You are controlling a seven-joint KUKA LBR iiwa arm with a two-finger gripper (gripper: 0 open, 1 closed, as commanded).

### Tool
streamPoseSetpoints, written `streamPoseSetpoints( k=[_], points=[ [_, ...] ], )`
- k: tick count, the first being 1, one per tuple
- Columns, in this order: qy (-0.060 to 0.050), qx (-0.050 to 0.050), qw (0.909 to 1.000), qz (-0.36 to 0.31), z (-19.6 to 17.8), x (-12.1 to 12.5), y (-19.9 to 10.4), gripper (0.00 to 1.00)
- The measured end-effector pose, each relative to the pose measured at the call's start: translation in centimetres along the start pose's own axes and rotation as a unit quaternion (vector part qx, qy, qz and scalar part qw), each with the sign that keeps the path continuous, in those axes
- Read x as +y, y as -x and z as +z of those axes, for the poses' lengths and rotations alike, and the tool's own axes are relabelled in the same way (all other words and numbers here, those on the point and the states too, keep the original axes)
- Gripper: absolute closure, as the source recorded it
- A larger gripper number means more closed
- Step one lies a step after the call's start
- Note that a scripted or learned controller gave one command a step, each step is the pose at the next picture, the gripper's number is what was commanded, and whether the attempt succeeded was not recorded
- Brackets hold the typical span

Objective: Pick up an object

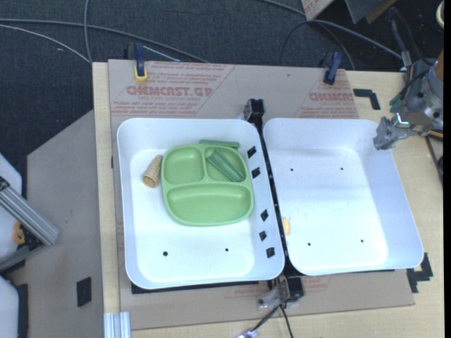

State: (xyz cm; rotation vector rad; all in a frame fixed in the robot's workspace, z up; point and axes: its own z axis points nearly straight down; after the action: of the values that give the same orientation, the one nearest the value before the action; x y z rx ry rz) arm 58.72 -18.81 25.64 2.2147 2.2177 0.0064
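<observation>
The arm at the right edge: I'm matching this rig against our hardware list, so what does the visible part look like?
Little of it shows. The arm ends in pale grey, rounded metal, with a darker grey gripper projecting over the right bin's upper rim. A small bright blue spot sits near the wrist. Dark cables run behind it.

Two white bins [331, 196] — one green plate [206, 185], one cone [151, 170]

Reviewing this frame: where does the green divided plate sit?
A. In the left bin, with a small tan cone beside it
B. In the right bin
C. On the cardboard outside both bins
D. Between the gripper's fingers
A: the green divided plate lies inside the left bin, with the small tan cone at its left edge; the gripper is far off, over the right bin's upper right corner.
</observation>
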Motion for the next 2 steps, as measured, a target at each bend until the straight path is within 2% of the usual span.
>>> streamPoseSetpoints(
  k=[1,2],
  points=[
    [-0.003,0.002,1.0000,-0.003,0.5,2.2,-5.8,1.00],
    [-0.003,0.002,1.0000,-0.002,1.0,4.0,-10.1,1.00]
  ],
)
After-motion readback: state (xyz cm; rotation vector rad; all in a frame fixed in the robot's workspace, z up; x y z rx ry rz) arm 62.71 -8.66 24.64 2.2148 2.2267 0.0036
